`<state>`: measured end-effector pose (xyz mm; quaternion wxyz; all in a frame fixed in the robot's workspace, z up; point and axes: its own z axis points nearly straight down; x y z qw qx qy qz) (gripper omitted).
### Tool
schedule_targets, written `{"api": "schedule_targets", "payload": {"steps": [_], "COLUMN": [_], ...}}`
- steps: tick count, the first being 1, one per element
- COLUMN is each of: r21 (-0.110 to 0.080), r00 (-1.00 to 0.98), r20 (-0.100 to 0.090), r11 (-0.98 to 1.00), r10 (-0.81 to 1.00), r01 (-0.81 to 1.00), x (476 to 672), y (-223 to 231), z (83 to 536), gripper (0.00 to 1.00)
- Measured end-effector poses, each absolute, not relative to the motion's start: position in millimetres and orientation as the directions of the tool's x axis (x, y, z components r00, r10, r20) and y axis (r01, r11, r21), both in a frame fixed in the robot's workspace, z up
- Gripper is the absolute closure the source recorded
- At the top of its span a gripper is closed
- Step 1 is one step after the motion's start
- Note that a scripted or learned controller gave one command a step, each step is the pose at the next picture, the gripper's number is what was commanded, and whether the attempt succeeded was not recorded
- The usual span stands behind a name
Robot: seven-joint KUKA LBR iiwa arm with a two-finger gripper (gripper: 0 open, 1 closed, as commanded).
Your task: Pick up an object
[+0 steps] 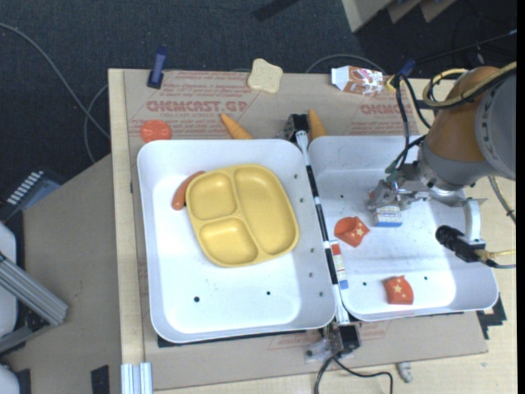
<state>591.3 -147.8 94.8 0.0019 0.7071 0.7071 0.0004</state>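
Note:
My gripper (391, 195) hangs low over the middle of the right bin (459, 290), at the end of the grey arm with its orange band (463, 113). Right beneath it lies a small white and blue object (387, 217), touching or nearly touching the gripper's tip. A red block with a yellow mark (351, 231) lies just to its left. Another red block (398, 290) rests near the bin's front edge.
The left bin (246, 302) holds a yellow divided plate (242, 214) with a red sausage (180, 194) at its left rim. Behind the bins lie a bread slice (265, 75), two carrots (236, 127), an orange disc (153, 130) and a small carton (358, 79).

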Motion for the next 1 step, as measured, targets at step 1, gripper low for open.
{"api": "schedule_targets", "payload": {"steps": [1], "r21": [0.005], "r00": [-0.004], "r20": [0.001], "r11": [0.004], "r10": [1.000], "r01": [1.000], "x": [601.2], "y": [-72.4], "z": [186.7], "gripper": [1.00]}}
